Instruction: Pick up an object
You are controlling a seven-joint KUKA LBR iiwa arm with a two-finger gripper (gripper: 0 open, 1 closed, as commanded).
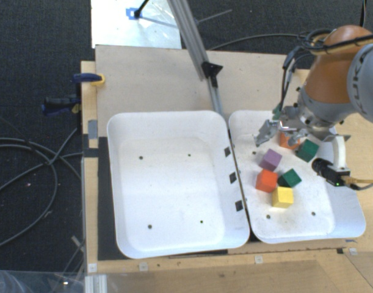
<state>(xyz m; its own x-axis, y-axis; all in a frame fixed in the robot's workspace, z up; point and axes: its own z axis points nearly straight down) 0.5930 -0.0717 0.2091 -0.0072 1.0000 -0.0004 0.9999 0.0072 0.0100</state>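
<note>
I see the gripper (282, 130) low over the far part of the right bin (345, 224), hanging from the grey arm (363, 72) with its orange band (333, 66) that comes in from the right; its metal fingers spread toward the left, but I cannot tell from this angle whether they are parted or closed, and I see nothing clearly held between them. Just under and behind the gripper sits an orange object (288, 140), half hidden by the wrist, so I cannot say whether the two touch. Just right of it lies a dark green block (307, 149), tilted on edge. Nearer to me and a little left is a purple cube (271, 159), apart from the gripper. Nearer again, an orange-red cube (267, 180) sits beside a second green block (289, 178), and a yellow cube (283, 196) rests just in front of both, seemingly touching the orange-red one. All six pieces lie in the right bin, in its far and middle part. A black cable end (326, 171) with a white bracket (339, 151) hangs at the bin's right side. The left bin (131, 224) sits against the right one, their rims meeting along a line with small black clips (232, 177). A metal pole (192, 35) slants in from the far edge down to the bins' junction. On the bench's left edge I see a blue and yellow clamp (88, 78), with cables (27, 163) on the dark floor beyond.
</note>
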